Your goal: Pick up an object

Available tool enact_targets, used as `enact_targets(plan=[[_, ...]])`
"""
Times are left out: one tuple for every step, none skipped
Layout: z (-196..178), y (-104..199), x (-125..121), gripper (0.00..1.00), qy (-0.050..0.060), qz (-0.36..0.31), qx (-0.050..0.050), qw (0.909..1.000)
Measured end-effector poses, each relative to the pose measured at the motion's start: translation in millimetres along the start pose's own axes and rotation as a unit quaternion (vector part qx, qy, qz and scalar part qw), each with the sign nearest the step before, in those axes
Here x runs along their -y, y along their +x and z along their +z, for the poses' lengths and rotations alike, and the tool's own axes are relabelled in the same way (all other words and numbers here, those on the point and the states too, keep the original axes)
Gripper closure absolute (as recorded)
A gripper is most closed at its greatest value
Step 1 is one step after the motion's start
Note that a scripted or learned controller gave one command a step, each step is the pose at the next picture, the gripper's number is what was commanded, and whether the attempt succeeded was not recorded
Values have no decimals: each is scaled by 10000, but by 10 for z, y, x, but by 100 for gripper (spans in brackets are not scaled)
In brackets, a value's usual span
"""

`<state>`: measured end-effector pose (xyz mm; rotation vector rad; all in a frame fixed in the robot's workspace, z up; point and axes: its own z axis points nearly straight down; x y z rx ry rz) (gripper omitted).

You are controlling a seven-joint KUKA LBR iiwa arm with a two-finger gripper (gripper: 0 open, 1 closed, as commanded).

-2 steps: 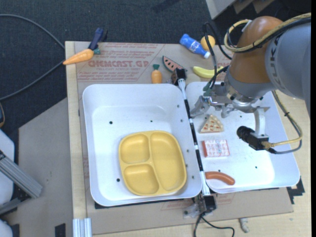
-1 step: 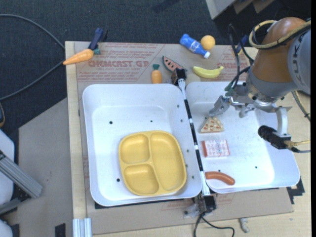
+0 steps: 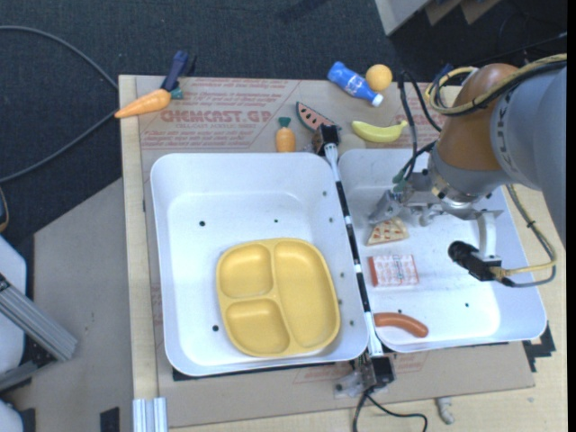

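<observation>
Approach step, nothing lifted yet by the look of it. Gripper (image 3: 393,207) sits low in the right bin (image 3: 513,318), near its far-left corner, just above the pizza slice (image 3: 387,233); can't tell whether it's released or clenched, the wrist hides that. Nothing visibly grasped. Likely target is the pizza slice, lying flat on the bin floor just beside the left wall. Judgement: next move needs a short drop straight onto the slice with a pinch across its narrow dimension; it's thin and flat, so the tips probably have to reach the floor or they'll slip over it. The wall close by leaves little room on that side. Other contents of the right bin: a red-and-white packet (image 3: 393,270) in the middle-left, a sausage (image 3: 400,324) near the near-left corner, both apart from the slice. A black cable plug (image 3: 468,257) hangs off the arm over the bin centre. Left bin (image 3: 180,187) holds a yellow tray (image 3: 277,295) with three compartments, toward the near edge. On the bench along the far edge, outside the bins: carrot (image 3: 144,105), small orange bottle (image 3: 285,139), watermelon slice (image 3: 310,115), blue bottle (image 3: 353,83), orange (image 3: 379,76), banana (image 3: 379,131).
</observation>
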<state>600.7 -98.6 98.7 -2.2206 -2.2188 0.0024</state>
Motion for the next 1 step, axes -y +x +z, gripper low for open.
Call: enact_targets(plan=[[141,38,-235,0,-24,-6,4,10000]])
